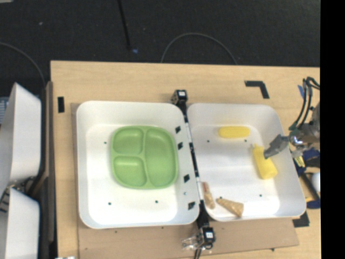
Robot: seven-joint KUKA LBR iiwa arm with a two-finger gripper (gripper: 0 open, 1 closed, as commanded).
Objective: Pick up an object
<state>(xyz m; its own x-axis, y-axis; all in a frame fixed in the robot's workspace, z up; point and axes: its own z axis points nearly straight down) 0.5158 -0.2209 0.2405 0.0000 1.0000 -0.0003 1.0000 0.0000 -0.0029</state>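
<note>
In the right bin [215, 166] a yellow oblong piece [234, 132] lies near the back wall. A yellow block [264, 163] lies toward the right side. My gripper [276, 145] reaches in over the bin's right rim, just above and touching or nearly touching the block's upper end. Nothing is visibly held. A tan wedge [230, 206] and a tan stick [207, 195] lie by the front wall.
The left bin [91, 198] holds a green divided plate [144, 156]. Black clips run along the seam between the bins [187, 161]. Cables and the arm's wrist [304, 136] crowd the bench's right edge. White boxes [21, 139] stand at the far left.
</note>
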